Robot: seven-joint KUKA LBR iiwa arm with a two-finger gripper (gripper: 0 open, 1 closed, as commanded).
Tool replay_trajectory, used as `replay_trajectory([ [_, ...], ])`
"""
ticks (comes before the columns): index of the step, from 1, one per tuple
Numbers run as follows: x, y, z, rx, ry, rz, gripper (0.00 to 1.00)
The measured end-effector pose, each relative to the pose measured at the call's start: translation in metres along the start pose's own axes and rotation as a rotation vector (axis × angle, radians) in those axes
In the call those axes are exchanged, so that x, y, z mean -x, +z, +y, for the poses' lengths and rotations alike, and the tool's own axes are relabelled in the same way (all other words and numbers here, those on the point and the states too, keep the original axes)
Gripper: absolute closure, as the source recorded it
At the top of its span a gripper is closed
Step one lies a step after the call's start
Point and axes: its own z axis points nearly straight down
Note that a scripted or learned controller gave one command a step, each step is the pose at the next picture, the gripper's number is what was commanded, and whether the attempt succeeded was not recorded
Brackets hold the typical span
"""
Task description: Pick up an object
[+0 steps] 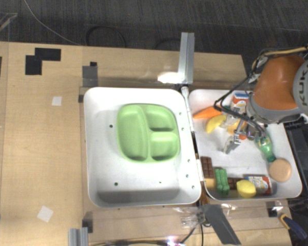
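The right bin holds several objects. An orange carrot and a yellow banana lie at its upper left, with a white carton behind them. A green bottle and a tan round piece sit on the right. Along the front edge are a brown chocolate bar, a green block, a yellow lemon and a small red-labelled bottle. My gripper hangs over the bare bin floor between the banana and the green bottle, open, with nothing between its fingers.
The left bin holds a green divided plate. A metal post stands behind the wall between the two bins. The arm's orange band overhangs the right bin's upper right corner.
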Motion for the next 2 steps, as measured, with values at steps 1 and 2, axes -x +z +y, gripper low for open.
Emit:
replay_trajectory([
  [1, -0.033, -0.001, 0.045, 0.001, 0.145, -0.003, 0.0],
  [2, -0.049, -0.002, -0.001, 0.001, 0.322, -0.003, 0.0],
])
